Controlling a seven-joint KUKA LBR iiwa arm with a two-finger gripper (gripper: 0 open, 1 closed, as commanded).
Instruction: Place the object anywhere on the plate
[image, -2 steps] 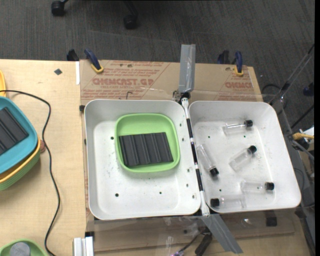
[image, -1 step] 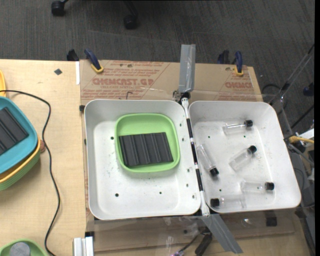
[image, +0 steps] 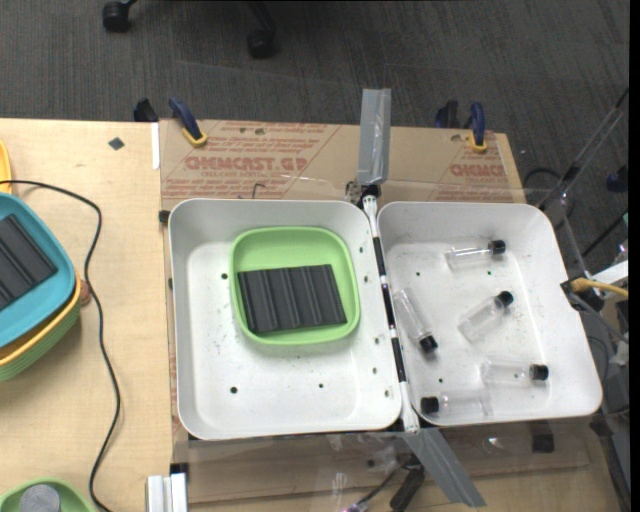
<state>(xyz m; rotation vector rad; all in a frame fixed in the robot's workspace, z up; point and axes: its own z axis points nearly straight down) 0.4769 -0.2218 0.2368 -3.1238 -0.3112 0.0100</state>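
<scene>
At the right edge of the camera view, the side from which the arm reaches in, a short pale yellow cable (image: 603, 287) runs out of a dark fitting (image: 577, 287) that sits at the rim of the right bin (image: 556, 232). Below it, thin grey cables (image: 612, 352) loop down past the bin's corner. Whether any of these parts belongs to the arm itself cannot be told. No grey casing, orange band, screw or marking can be made out on them.
</scene>
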